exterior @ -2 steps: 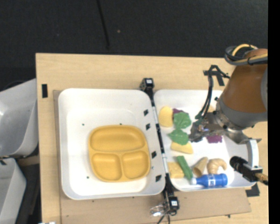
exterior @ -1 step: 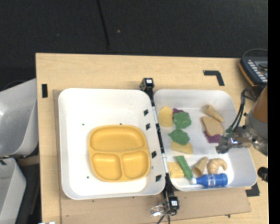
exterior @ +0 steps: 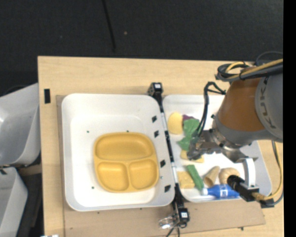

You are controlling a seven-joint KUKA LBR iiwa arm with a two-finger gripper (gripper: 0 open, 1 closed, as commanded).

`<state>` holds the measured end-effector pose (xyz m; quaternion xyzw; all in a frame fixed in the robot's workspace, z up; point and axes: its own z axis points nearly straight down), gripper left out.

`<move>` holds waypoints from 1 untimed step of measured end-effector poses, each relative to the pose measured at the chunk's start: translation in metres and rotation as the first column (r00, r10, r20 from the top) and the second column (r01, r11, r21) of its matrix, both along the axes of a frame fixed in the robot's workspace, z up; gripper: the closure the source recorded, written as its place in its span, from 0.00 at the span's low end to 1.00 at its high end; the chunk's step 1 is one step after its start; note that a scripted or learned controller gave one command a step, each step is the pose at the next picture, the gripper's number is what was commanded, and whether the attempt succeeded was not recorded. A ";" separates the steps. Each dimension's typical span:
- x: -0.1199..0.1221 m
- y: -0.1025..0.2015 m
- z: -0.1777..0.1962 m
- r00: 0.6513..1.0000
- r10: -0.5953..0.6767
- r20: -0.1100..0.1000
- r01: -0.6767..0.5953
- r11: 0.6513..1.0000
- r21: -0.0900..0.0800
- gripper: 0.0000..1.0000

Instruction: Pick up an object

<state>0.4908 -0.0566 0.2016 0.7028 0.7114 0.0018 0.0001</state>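
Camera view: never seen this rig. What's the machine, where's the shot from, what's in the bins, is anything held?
One camera looks down at a slant on a wooden bench bearing two shallow white bins side by side. The grey machine with the orange band is a robot arm reaching in from the right; its gripper is low over the right bin, among the items. Whether it holds anything cannot be told from here. The left bin holds a yellow three-compartment tray. The right bin holds small toy-like items: a pale yellow piece, green pieces, a blue item and tan pieces.
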 end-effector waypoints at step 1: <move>0.004 0.110 0.007 1.000 0.001 -0.001 -0.001 1.000 0.000 1.00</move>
